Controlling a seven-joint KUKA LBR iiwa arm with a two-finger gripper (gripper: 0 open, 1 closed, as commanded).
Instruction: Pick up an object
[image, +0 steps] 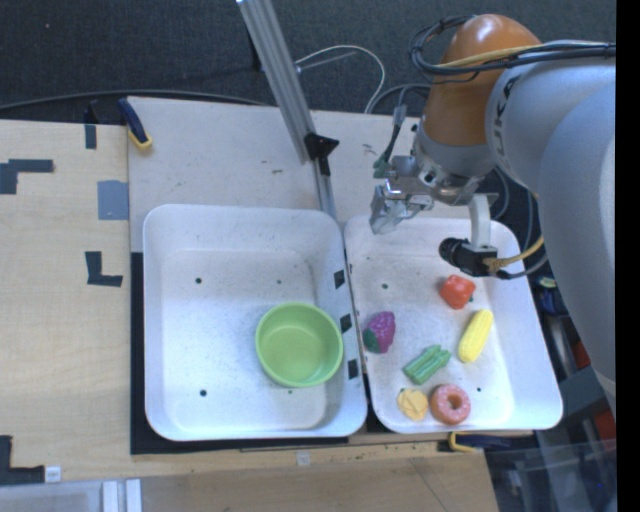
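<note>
My gripper (385, 218) hangs over the back left corner of the right bin (520, 390), well above the bin floor, with nothing seen between its fingers. Toy foods lie in the right bin in front of it: a red pepper (457, 291), a yellow corn cob (475, 335), a purple bunch of grapes (380, 330), a green bean pod (427, 363), a small yellow piece (412, 404) and a pink doughnut (450, 403). All of them lie apart from the gripper.
A green bowl (298, 345) sits in the left bin (170, 300) near the divider. A slanted metal pole (290, 95) rises behind the bins. The grey arm (560, 130) fills the upper right, with a black cable fitting (468, 256) over the right bin's back.
</note>
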